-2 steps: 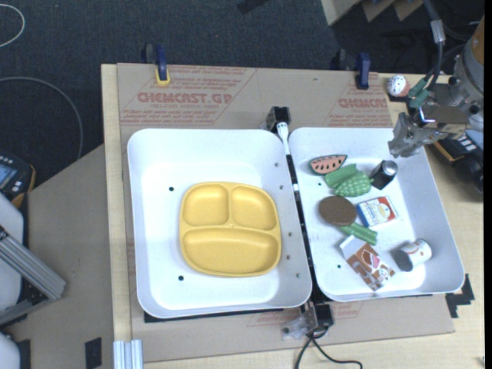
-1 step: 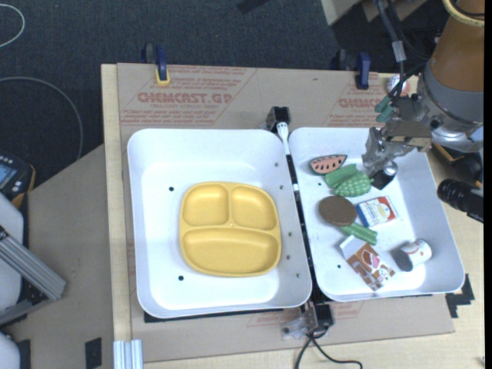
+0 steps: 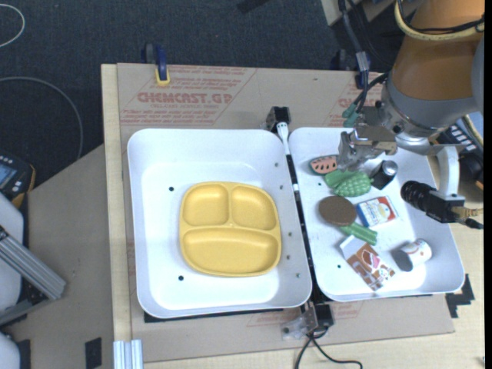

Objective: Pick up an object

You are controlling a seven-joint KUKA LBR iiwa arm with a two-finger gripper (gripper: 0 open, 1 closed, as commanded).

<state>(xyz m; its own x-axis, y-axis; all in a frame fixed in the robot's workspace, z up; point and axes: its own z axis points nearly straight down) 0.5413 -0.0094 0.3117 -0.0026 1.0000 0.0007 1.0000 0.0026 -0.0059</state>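
My gripper point(image 3: 354, 160) hangs low over the back of the right bin point(image 3: 438, 283), reaching in from the right. Right under it lies a green leafy toy point(image 3: 348, 182), so close that I cannot tell whether they touch. A watermelon slice toy point(image 3: 324, 164) lies just to its left. In front of these are a brown round disc point(image 3: 334, 210), a green stick point(image 3: 359, 233) and a small white-and-blue box point(image 3: 377, 211). Nothing shows between the gripper's tips.
A brown packet point(image 3: 367, 261) and a small white toy point(image 3: 412, 254) lie at the right bin's front. A small dark object point(image 3: 382, 174) sits right of the green toy. The left bin point(image 3: 154, 206) holds a yellow divided plate point(image 3: 229, 228).
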